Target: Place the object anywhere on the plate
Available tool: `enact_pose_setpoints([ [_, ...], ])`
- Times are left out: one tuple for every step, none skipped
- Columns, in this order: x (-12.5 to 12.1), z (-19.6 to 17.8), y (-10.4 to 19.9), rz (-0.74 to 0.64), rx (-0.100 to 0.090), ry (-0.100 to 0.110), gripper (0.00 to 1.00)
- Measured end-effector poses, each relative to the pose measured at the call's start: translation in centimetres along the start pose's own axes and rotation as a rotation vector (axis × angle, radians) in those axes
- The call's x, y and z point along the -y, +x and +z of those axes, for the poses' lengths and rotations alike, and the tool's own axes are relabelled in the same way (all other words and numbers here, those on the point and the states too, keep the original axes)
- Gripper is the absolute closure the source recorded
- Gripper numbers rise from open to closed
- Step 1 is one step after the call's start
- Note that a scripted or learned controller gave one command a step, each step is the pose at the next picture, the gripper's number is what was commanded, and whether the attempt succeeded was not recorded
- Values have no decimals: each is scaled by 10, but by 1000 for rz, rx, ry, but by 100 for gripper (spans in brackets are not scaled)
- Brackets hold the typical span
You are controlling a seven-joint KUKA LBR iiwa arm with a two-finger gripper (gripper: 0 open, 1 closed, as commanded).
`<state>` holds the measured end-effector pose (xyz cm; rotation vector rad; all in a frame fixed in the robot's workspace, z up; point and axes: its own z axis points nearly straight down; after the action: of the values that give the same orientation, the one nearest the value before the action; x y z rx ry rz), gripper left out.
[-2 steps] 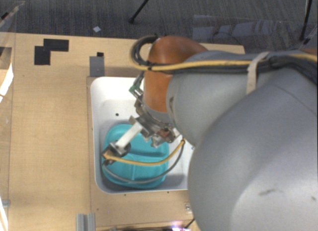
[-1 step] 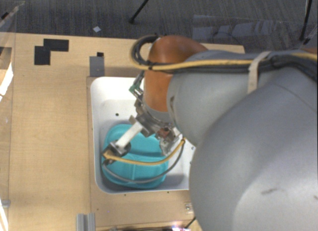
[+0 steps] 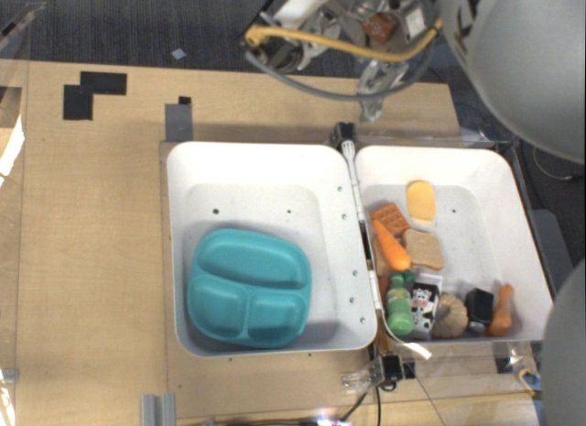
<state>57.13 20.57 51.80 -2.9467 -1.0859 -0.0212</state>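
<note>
On the wooden table, the left bin holds a teal divided plate in its near half, nothing on it yet. The right bin carries the candidates, crowded along its left and near sides: a yellow piece farthest back, a carrot, a tan bread slice, a green item and a black block. The tool hangs above the far rim between the bins; whether it is open or grips anything I cannot tell. The yellow piece stands apart from the clutter, so it looks the cleanest pick; any plate compartment would do.
</note>
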Motion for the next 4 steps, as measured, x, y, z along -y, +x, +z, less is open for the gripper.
enact_pose_setpoints([
  [2,-6,2,-7,4,3,100],
  [61,117,-23,-1,20,8,100],
  [73,197,-52,434,15,4,100],
  [68,193,-53,444,6,5,0],
])
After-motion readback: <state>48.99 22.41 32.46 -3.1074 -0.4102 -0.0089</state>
